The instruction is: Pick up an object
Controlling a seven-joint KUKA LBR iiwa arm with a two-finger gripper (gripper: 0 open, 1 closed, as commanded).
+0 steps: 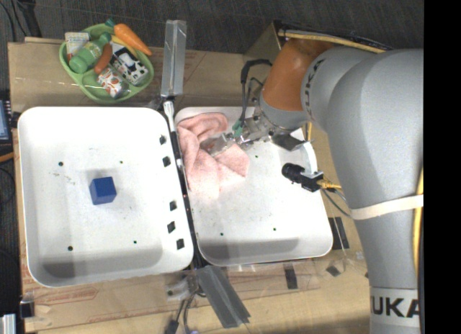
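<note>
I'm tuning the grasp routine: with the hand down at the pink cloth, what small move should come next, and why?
Probably a short, slow straight lift. The hand sits low on the crumpled pink cloth in the right white bin, and a fold appears bunched at it. Rising a little would show whether the cloth comes up too.

The left bin (43,181) is open floor around a blue cube (103,189). In the right bin (310,239), a pink cloth (205,163) and the arm (346,102) crowd the far half; the near half lies free.

One fixed camera above the bench (43,55), slanting down on both white bins (43,203), arm (360,109) from right.
</note>
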